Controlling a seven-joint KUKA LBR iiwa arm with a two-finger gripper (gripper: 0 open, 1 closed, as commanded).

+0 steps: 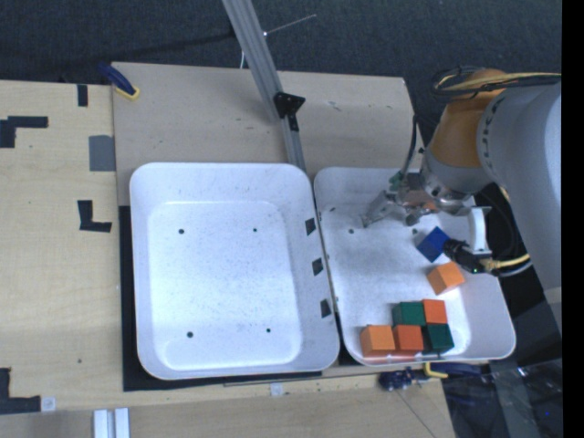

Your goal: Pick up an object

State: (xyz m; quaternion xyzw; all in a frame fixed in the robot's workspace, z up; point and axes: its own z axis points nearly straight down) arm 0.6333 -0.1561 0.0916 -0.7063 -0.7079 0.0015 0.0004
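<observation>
**Arm over the right bin, blocks loose below it**

The grey arm (511, 144) with its orange band reaches in from 3 o'clock, and its hand (379, 213) hangs over the upper part of the right bin (365, 263), toward that bin's 11 o'clock corner. Thin dark fingers splay down and left from the wrist, but whether they are apart or together I cannot tell; nothing shows between them.

The blocks lie in the right bin, apart from the hand. A blue block (432, 244) sits at about 3 o'clock of the bin, tilted, and an orange block (445, 277) lies just beside it toward 5 o'clock. Along the bin's 6 o'clock wall is a cluster: an orange block at its left end (377, 338), then an orange one (409, 338) under a green one (410, 314), then a green one (440, 337) under an orange one (435, 311), all touching or nearly so.

The left bin (224, 272) sits beside it on the bench (55, 272), at 9 o'clock of the right bin.
</observation>
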